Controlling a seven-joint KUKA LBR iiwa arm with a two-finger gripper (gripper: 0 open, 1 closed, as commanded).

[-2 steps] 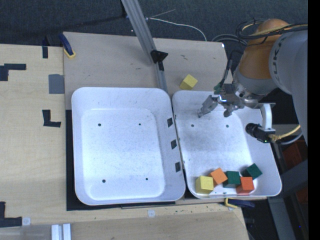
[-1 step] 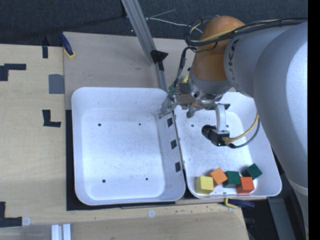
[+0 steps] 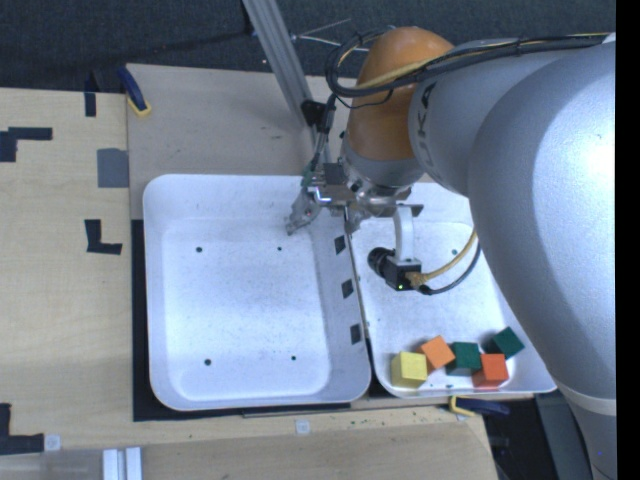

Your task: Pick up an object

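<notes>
Over the bench, left to right:

Left bin: bare white floor with a few dark specks; you have nothing to pick there.

Gripper: sits over the left bin's upper right corner, near the divider between the bins. Its tip is small and blurred, so I cannot tell how wide it stands. Nothing shows in it.

Arm: comes in from the right and covers much of the right bin, orange band above the wrist.

Cable: loops below the wrist over the right bin, likely just slack for the tool.

Blocks: all bunched at the right bin's near edge, well apart from the gripper. Yellow block leftmost, then orange block, green block, red block, and a darker green block furthest right. They touch or nearly touch.

Judgement: you are over the wrong bin; expect a move across the divider. The yellow block, at the cluster's open end, looks easiest.
</notes>
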